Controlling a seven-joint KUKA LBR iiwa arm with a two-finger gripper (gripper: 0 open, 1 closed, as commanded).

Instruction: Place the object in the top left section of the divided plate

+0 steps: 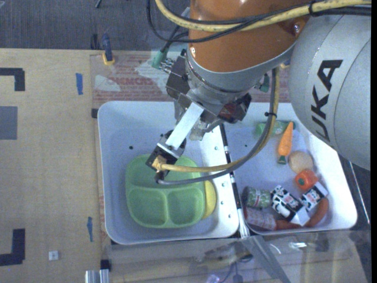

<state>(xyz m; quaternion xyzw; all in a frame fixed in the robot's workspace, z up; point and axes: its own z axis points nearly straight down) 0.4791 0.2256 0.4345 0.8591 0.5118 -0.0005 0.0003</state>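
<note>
Green divided plate (168, 208), top sections seemingly half hidden by the arm (247, 34).

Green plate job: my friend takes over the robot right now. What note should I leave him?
Gripper: over the left bin, above the far edge of the green plate; whether it holds anything is hidden.
Things: green plate in the left bin; carrot, toy cow and other toys in the right bin.
Done: nothing yet; the plate's visible sections are bare.
Left: put a toy in the plate's top left section.
</note>
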